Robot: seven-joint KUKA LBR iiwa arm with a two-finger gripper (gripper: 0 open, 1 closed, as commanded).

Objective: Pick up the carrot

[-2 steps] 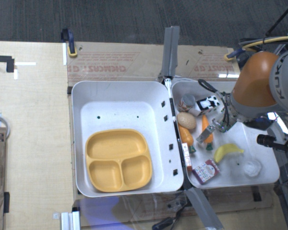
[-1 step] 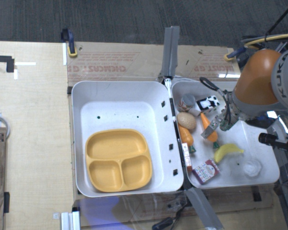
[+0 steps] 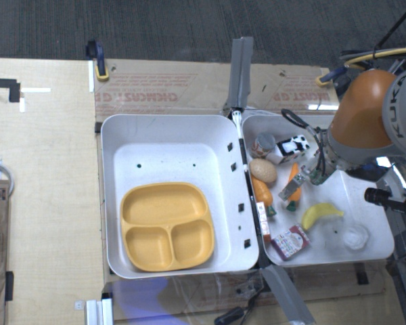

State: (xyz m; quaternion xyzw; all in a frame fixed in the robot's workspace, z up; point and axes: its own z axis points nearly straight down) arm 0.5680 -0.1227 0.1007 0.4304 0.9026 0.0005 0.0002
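Grey metal fingers of the gripper (image 3: 294, 185) reach down into the right bin (image 3: 375, 246) from the arm (image 3: 365, 110), which enters from the right with its orange band showing above the wrist. The fingers are pressed onto the carrot (image 3: 294, 180), a small orange piece with a green end, pinching it between them. The carrot sits tilted near the middle of the right bin, its green end pointing toward the near side.

Just left of the carrot lies a tan egg-shaped object (image 3: 262, 170), and below that an orange fruit-like object (image 3: 262, 191), both close to the bin's left wall. Behind the carrot, toward the far wall, is a black-and-white toy cow (image 3: 292, 145) beside a small grey and reddish item (image 3: 264, 143) too blurred to identify. To the near right of the carrot rests a yellow banana (image 3: 321, 214). A red packet (image 3: 289, 242) lies near the front edge, and a clear round object (image 3: 356, 236) sits toward the right corner.

In the left bin (image 3: 166, 137), well apart from the gripper, a yellow divided plate (image 3: 167, 226) with three compartments rests toward the front. Both bins stand on a pale wooden bench (image 3: 40, 181).
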